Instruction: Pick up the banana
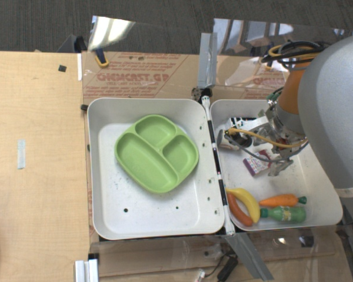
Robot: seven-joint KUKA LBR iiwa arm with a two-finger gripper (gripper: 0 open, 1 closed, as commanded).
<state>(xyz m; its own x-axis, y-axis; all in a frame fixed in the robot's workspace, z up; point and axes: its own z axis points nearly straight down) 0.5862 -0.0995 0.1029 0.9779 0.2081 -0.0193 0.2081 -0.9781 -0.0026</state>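
Observation:
The yellow banana (247,202) lies curved in the near left corner of the right bin (323,175), resting against a reddish-orange sausage-shaped toy (237,214). My gripper (276,161) hangs over the middle of the right bin, up and to the right of the banana and well apart from it. It sits just beside a small purple packet (253,165). Cables and the wrist body cover much of the gripper.
An orange carrot (279,201) and a green bottle (285,214) lie along the right bin's near wall, just right of the banana. The left bin (106,216) holds a green divided plate (157,153). The grey arm (332,116) covers the right bin's far right side.

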